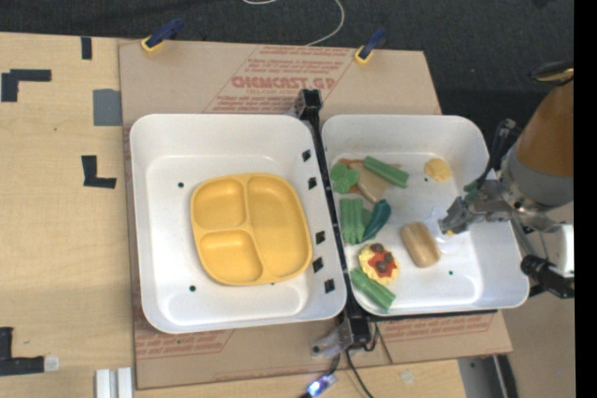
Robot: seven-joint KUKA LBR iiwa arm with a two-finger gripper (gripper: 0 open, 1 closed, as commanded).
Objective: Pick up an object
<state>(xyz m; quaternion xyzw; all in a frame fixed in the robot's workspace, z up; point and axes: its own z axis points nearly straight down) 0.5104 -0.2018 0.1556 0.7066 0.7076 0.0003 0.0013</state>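
From above, the left bin (pixel 149 163) holds one yellow divided plate (pixel 250 228), lying flat near its middle. The right bin (pixel 466 137) holds a cluster of toy food along its left side: green pieces (pixel 353 221), a teal pepper (pixel 377 218), a pizza slice (pixel 381 263), plus a bread roll (pixel 421 245) and a small yellow piece (pixel 437 169) farther right. The gripper (pixel 456 220) sits low inside the right bin, just beside the bread roll. Nothing shows between its fingers; whether they are spread or closed I cannot tell. The arm (pixel 546 154) is cut off at the right.
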